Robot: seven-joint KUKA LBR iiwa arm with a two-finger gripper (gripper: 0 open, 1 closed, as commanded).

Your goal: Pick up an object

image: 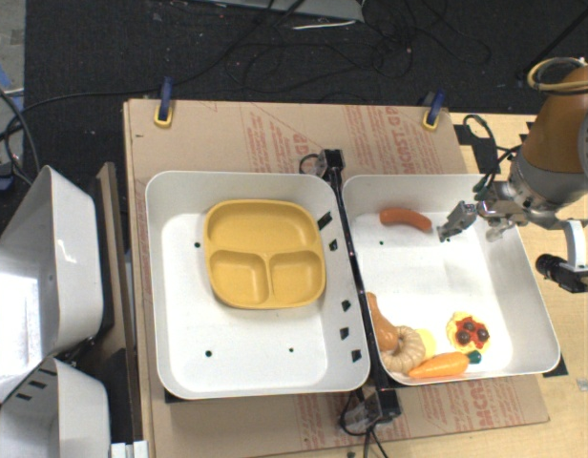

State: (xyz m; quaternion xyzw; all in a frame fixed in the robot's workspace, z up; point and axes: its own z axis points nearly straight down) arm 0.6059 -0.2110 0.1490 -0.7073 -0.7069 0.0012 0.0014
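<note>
White right bin [523,284] holds our gripper [475,222], fingers spread with nothing between, right of a sausage [406,219]; carrot [437,365] and pizza toy [468,332] lie near us.

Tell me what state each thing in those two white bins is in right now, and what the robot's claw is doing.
Yellow divided plate: upright, nothing on it, in the left bin.
Sausage: lying flat, untouched, in the right bin.
Carrot: lying at the near edge.
Small pizza toy: flat.
Gripper: beside the sausage, holding nothing.
</note>
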